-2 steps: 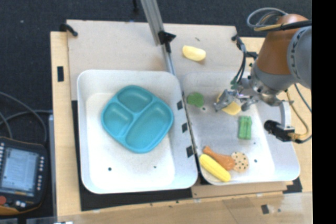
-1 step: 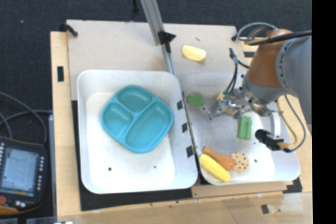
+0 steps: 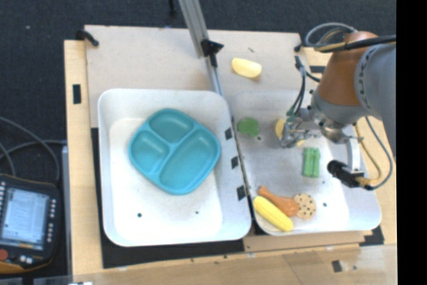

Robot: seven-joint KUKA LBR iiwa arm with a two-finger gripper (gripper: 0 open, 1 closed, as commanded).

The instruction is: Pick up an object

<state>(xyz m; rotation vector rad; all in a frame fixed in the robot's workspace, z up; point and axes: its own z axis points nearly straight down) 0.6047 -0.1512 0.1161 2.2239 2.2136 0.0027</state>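
Evidently a pick attempt in the right bin

Evidently the arm (image 3: 350,80) had reached over the right bin (image 3: 360,210) to work there. The left bin (image 3: 110,110) held a blue tray (image 3: 175,150). The gripper (image 3: 291,132) stood low against a small yellow object (image 3: 281,128); its opening and any hold could not be told.

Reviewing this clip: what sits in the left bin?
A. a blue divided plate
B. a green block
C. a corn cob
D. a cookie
A: the blue divided plate lies alone in the left bin, while the corn cob, green block and cookie lie in the right bin.
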